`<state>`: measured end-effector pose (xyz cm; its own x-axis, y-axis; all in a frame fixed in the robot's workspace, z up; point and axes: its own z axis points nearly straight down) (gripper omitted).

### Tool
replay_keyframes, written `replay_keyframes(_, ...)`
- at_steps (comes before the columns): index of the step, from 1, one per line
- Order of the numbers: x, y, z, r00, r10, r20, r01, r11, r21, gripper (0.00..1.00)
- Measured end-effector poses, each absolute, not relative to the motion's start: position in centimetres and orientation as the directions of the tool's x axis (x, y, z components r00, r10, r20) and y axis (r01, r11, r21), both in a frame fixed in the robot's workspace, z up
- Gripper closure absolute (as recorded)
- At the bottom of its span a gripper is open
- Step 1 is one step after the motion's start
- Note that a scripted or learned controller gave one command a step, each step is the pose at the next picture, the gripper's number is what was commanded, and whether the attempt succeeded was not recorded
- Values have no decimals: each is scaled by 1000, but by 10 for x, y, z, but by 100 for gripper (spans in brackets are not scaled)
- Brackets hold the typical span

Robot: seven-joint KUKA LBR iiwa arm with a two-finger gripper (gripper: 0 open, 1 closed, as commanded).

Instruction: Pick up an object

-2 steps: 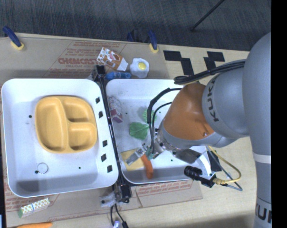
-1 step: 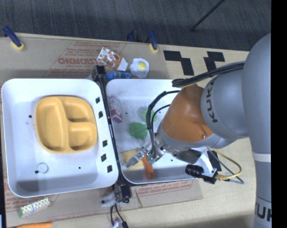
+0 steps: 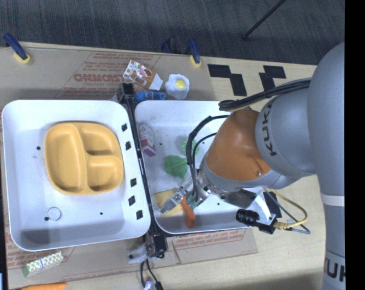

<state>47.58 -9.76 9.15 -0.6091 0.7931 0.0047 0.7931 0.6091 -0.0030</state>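
My gripper (image 3: 186,200) is low in the right bin (image 3: 170,110), near its front wall, under the grey and orange wrist. An orange carrot-shaped piece (image 3: 188,215) lies right at the gripper's tip, pointing toward the bin's front edge. A pale yellow flat piece (image 3: 164,199) sits just to the gripper's left. A green leafy object (image 3: 176,165) lies behind it in the middle of the bin. Near the bin's left wall rests a small clear and purple item (image 3: 147,139). The arm hides the right half of the bin.
The left bin (image 3: 19,162) holds a yellow divided tray (image 3: 84,156). Behind the bins lie a snack packet (image 3: 138,72), a blue item (image 3: 150,95) and a white and yellow object (image 3: 178,85). A wrapped packet (image 3: 43,263) lies on the bench at the front left.
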Motion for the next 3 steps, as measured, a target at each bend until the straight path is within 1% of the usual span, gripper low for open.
replay_keyframes(3, 476, -98, 92, -609, 793, 5, 793, 609, -3, 0)
